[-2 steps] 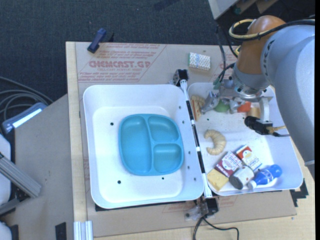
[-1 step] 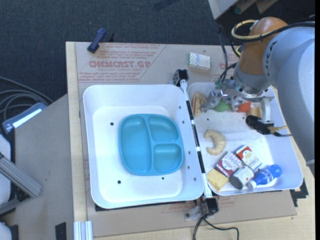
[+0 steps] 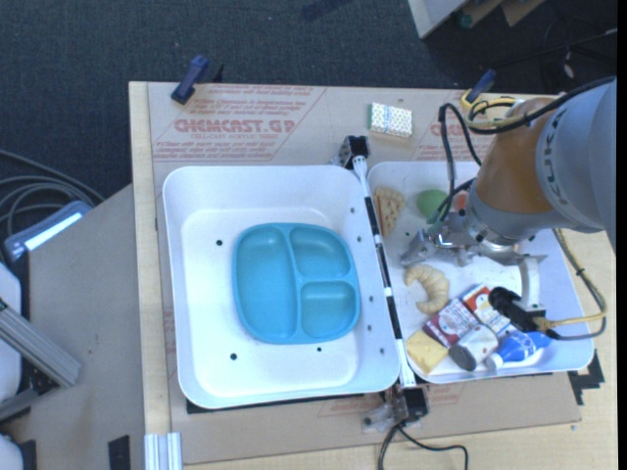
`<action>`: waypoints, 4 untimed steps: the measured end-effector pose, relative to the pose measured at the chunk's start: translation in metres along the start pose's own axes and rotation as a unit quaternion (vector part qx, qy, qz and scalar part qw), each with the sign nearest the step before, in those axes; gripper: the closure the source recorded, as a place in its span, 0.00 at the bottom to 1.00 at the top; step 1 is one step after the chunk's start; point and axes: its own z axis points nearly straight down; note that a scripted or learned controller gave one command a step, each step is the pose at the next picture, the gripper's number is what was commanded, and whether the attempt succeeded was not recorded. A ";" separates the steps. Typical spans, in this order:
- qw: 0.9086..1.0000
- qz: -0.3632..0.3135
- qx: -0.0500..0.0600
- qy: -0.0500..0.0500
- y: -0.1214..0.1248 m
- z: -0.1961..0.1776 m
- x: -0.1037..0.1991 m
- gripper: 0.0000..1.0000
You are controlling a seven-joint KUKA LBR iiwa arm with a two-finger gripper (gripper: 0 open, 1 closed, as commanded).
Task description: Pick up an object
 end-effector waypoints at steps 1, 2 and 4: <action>1.000 0.000 0.000 0.001 -0.022 0.000 0.000 0.00; 1.000 0.000 0.000 0.000 -0.055 0.000 -0.007 0.00; 1.000 -0.001 -0.001 0.000 0.010 -0.001 0.005 1.00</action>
